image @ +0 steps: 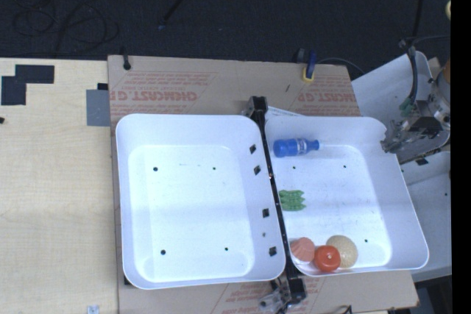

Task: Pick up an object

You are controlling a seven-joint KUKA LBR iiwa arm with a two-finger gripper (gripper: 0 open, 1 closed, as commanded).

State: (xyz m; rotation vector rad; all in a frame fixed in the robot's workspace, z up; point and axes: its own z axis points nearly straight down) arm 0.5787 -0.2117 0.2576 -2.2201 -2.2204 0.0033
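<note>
The right bin (383,232) holds a blue bottle (296,147) lying on its side near the far wall. A small green object (292,200) lies by the bin's left wall. At the near edge sit a pink round piece (302,248), a red-orange ball (327,257) and a tan ball (343,249), close together. My gripper (412,130) is at the right edge of the view, beyond the right bin's far right corner, away from all the objects. Nothing shows between its fingers.
The left bin (188,195) is separated from the right bin by a black divider bar (268,187). Both bins rest on a cardboard sheet (191,84). A wooden bench top (51,195) spreads to the left.
</note>
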